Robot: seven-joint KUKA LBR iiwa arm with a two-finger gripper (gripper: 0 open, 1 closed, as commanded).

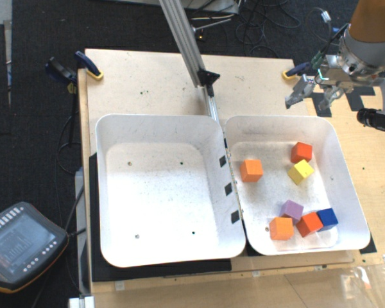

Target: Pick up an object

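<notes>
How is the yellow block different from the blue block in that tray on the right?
The small yellow cube lies apart from the others, towards the far side of the right white bin. The small blue cube sits near the front edge, touching a red-orange cube. The two look alike in size and shape.

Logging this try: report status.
Gripper above right bin's far rim, jaws open, nothing held. Six blocks in that bin, untouched. Nearest: red-orange block. Path clear.

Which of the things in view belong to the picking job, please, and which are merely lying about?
Belong to the job:
- end effector, open, above the right white bin
- blocks in that bin: orange-red cube, yellow cube, orange cube, purple cube, blue cube

Lying about:
- grey handheld pendant
- left white bin
- blue-yellow clamp
</notes>
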